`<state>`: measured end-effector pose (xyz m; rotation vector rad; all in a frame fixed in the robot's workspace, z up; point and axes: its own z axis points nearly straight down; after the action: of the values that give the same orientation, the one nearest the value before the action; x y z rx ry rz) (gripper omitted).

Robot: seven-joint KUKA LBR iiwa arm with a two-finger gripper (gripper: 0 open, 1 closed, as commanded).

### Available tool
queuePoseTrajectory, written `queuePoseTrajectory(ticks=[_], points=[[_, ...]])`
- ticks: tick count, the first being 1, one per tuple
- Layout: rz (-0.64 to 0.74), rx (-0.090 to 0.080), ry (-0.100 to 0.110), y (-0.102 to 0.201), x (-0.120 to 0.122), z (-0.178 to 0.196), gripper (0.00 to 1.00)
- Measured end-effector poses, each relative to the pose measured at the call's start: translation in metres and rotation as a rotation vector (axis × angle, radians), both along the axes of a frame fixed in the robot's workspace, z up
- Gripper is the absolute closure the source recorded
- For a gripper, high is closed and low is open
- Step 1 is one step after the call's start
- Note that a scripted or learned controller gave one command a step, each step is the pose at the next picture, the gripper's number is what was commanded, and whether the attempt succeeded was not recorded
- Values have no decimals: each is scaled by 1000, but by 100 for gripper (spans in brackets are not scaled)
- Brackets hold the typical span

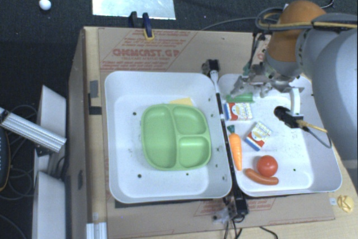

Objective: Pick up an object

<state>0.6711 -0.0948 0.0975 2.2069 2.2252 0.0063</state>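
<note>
We see the hand (253, 85) low over the far left corner of the right bin (327, 176), just above a green item (241, 98). We can't tell how its grip is set from this angle, nothing visibly held.

Pickable things all sit in that bin: red-and-white carton (239, 111), small packet (258, 136), carrot (236, 151), tomato (267, 165), sausage (260, 177). Left bin (120, 120) has the green divided plate (175, 136).

Risks as we judge them: the green item lies tight to the bin wall and divider, so the hand could hit the rim or only pinch an edge. The carton is touching-close, could get nudged or grabbed along with it.
</note>
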Motion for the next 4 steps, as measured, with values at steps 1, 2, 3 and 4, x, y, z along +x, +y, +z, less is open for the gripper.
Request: queuePoseTrajectory(ticks=[1, 2, 3, 4], points=[[-7, 2, 4, -7, -2, -12, 0], [-4, 0, -2, -7, 0, 1, 100], [-4, 0, -1, -7, 0, 1, 0], [-5, 1, 5, -7, -2, -12, 0]])
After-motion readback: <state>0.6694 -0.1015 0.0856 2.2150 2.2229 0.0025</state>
